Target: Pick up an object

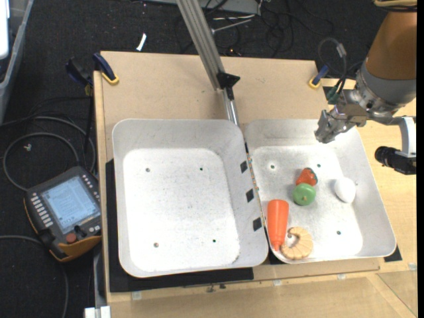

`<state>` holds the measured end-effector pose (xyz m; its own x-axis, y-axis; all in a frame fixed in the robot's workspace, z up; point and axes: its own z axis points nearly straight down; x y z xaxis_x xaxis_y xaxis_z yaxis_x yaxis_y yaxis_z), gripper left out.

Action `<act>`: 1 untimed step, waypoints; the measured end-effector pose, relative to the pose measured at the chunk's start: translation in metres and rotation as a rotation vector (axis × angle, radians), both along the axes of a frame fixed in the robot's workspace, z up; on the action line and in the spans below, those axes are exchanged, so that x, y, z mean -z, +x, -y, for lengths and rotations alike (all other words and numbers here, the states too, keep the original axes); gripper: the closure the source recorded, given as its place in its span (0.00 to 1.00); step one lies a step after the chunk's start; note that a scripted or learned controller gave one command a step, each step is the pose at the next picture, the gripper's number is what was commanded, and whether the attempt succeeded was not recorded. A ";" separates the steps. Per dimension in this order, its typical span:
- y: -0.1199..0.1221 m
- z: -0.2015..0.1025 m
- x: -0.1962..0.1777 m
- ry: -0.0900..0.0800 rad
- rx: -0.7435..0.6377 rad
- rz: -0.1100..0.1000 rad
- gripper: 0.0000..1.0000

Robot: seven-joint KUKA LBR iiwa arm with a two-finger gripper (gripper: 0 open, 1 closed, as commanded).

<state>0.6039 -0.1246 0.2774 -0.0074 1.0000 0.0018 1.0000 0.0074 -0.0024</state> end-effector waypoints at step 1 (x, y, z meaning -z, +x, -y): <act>-0.010 -0.052 0.019 0.000 0.000 0.000 1.00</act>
